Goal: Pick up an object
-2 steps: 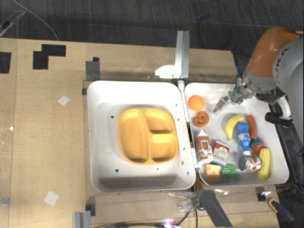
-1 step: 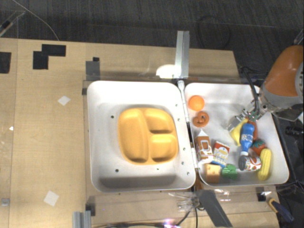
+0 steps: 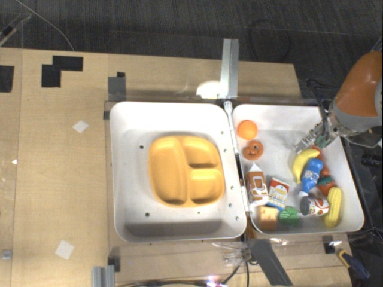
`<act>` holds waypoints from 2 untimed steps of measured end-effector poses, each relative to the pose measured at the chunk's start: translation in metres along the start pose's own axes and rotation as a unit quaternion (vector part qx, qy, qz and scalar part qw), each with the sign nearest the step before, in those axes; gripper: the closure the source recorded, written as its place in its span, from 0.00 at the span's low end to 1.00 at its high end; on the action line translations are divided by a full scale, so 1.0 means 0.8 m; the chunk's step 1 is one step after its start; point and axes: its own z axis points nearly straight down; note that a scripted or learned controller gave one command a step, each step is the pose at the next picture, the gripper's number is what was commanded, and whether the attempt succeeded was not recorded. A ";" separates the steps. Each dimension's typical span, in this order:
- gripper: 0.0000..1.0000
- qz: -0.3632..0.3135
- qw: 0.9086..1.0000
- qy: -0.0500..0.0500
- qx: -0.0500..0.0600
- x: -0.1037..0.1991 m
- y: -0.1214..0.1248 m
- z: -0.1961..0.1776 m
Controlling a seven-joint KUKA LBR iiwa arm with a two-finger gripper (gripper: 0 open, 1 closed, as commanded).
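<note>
My gripper [image 3: 312, 139] hangs over the right bin [image 3: 281, 115] near its right wall, just above and behind a yellow banana [image 3: 303, 162]. Next to the banana stands a blue bottle [image 3: 312, 176], with a red tomato-like piece [image 3: 325, 184] beside it. A yellow corn cob [image 3: 333, 206] and a red and white can [image 3: 315, 205] lie at the front right. An orange ball [image 3: 246, 128] and an orange ring-shaped toy [image 3: 253, 150] sit at the back left. Two small cartons [image 3: 257, 183] [image 3: 279, 191], a brown block [image 3: 267, 217] and a green piece [image 3: 289, 216] lie along the front.
The left bin [image 3: 128, 160] bears a yellow divided tray [image 3: 184, 169] in its middle. A metal post [image 3: 230, 64] rises behind the seam between the bins. The grey arm with its orange band [image 3: 361, 91] comes in from the right over the bin's far corner.
</note>
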 end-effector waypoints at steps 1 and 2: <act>1.00 -0.001 1.000 -0.004 -0.003 -0.002 0.004 -0.017; 1.00 -0.055 0.998 0.003 0.003 -0.001 -0.009 -0.082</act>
